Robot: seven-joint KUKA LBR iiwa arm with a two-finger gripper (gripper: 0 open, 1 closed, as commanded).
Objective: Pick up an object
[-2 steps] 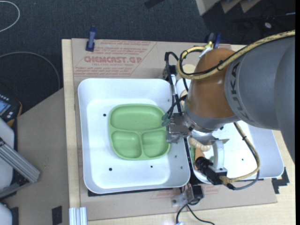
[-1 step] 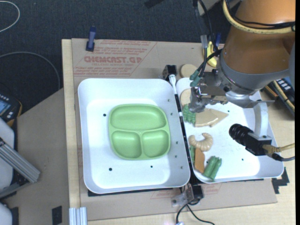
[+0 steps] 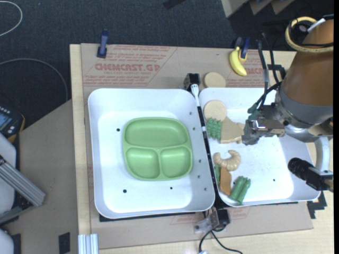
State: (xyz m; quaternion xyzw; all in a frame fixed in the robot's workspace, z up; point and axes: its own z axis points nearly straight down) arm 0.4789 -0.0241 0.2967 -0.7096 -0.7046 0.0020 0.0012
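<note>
Gripper (image 3: pixel 251 135), grip unreadable, hovers over right bin (image 3: pixel 275 187) beside tan slab (image 3: pixel 231 130) at its left wall. I judge that toy light, stiff; pinch its flat edges.

tan croissant (image 3: pixel 228 159) lying flat, right bin (image 3: pixel 275 187), near left wall
</note>
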